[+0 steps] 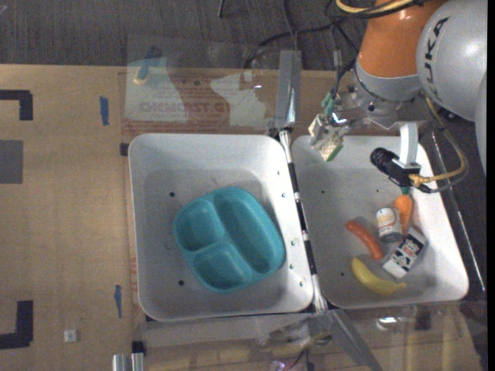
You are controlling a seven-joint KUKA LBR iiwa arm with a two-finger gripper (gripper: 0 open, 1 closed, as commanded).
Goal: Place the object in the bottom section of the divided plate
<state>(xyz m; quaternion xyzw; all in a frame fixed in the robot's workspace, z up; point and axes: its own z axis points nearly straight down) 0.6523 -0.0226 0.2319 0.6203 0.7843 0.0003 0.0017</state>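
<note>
The teal plate (227,239) lies in the left bin (147,161), its three sections bare. The arm (410,37) hangs over the far edge of the right bin (456,277), with the gripper (328,139) just above that bin's far-left corner — whether the jaws are apart or together I cannot tell. Nothing shows between them. The toys lie grouped near the bin's near right: a banana (376,277), an orange sausage (364,238), a small can (387,224), a carrot (404,211) and a black-and-white carton (405,255) — all well apart from the gripper.
</note>
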